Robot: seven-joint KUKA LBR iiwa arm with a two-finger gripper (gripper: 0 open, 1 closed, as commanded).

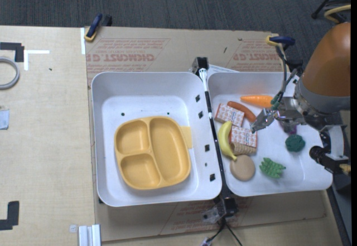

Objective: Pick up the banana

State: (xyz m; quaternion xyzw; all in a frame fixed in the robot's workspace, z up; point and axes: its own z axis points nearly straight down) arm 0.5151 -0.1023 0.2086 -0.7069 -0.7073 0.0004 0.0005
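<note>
The yellow banana [225,140] lies in the right bin [312,175] near its left wall, pointing from upper left to lower right. My gripper [264,120] hangs over the middle of that bin, to the right of the banana and a little above it, with its fingers reaching left toward the wafer packs. I see nothing between the fingers, which look slightly apart.
Around the banana lie two red and white wafer packs [244,136], a sausage [242,110], a carrot [256,100], a round tan bun [242,168], a green leafy piece [272,168] and a dark green ball [294,143]. The left bin [111,100] holds a yellow divided plate [152,152].
</note>
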